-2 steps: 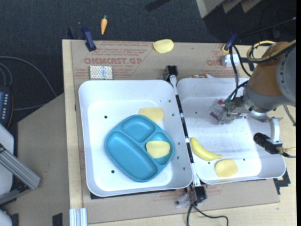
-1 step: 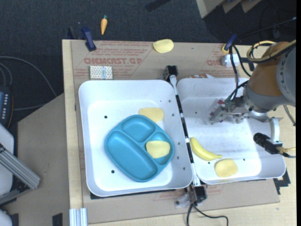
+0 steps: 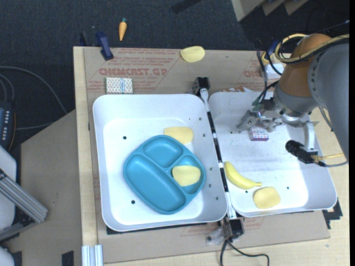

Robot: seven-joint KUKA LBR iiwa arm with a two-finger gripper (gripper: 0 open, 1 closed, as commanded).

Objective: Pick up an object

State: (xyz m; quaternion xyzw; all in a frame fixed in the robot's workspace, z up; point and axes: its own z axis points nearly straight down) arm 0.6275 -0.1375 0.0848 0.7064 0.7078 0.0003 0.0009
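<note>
Lettering in red on the brown worktop (image 3: 144,65) reads roughly "CHEMCAST GP", partly legible. Dark carpet surrounds the worktop. Two white bins sit side by side. The left bin (image 3: 111,121) holds a blue divided plate (image 3: 158,176) with a yellow piece on it. The right bin (image 3: 310,187) holds a banana (image 3: 241,178), a yellow lump (image 3: 267,197) and a small pink-and-white box (image 3: 259,134). The claw (image 3: 259,121) sits just above that box; its grip state cannot be determined.

Bare bin floor lies open just below the gripper (image 3: 259,122); farther down, the banana (image 3: 240,178) and yellow piece (image 3: 266,197) crowd the near corner.
</note>
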